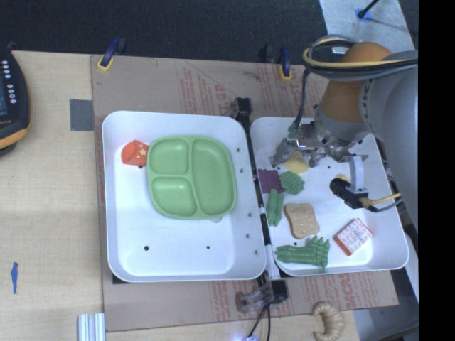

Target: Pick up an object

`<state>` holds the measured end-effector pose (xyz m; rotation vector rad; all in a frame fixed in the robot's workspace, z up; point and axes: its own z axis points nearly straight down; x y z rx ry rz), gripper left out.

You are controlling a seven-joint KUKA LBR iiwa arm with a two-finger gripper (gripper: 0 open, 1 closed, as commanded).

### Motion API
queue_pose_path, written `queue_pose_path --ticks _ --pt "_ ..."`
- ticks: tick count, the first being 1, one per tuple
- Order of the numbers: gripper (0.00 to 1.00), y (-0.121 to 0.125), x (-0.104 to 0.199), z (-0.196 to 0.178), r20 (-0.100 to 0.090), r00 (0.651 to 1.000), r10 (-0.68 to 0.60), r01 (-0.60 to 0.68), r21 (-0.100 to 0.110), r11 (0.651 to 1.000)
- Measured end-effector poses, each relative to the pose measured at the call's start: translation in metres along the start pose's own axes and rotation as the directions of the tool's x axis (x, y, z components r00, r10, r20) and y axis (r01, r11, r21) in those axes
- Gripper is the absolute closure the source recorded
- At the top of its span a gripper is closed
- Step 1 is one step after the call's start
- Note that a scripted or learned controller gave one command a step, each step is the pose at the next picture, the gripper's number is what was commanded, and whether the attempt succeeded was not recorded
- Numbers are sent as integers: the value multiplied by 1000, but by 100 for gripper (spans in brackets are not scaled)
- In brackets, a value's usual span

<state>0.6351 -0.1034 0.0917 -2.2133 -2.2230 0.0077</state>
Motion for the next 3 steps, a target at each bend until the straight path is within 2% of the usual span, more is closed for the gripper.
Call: queue_pose_path --ticks 1,2,3 --pt "0 22 -17 -1 1 1000 -1 1 -7 1000" --pt "0 -2 1 0 0 1000 -2 2 0 1000" --pt "0 22 -12 -1 1 1000 -3 3 -7 1000"
